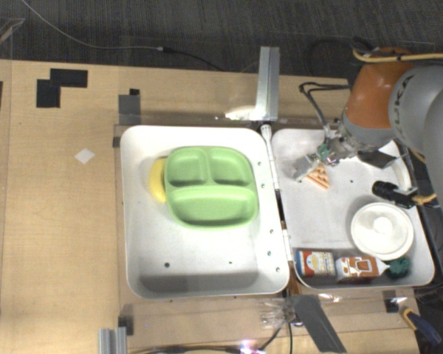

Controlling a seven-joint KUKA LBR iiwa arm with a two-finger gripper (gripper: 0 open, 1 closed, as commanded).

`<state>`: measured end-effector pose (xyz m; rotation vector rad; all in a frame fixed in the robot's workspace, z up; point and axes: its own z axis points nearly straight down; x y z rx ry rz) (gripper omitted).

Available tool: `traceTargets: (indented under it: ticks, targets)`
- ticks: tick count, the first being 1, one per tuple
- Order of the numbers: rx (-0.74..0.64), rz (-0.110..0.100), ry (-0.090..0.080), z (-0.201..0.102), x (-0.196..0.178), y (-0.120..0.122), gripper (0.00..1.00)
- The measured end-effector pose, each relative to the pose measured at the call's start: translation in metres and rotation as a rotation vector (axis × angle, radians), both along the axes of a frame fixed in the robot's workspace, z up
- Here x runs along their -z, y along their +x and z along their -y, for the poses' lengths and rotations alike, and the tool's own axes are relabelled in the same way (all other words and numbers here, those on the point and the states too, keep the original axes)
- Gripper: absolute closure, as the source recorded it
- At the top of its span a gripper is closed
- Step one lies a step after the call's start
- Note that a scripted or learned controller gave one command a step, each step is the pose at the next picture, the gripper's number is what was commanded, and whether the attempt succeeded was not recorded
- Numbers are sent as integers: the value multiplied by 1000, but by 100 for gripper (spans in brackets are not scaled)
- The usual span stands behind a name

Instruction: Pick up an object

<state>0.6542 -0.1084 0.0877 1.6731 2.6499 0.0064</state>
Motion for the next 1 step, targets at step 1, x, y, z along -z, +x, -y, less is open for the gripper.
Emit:
traceTargets:
  ticks: [1]
  targets:
    - [-1,8,0,0,-13,2,100]
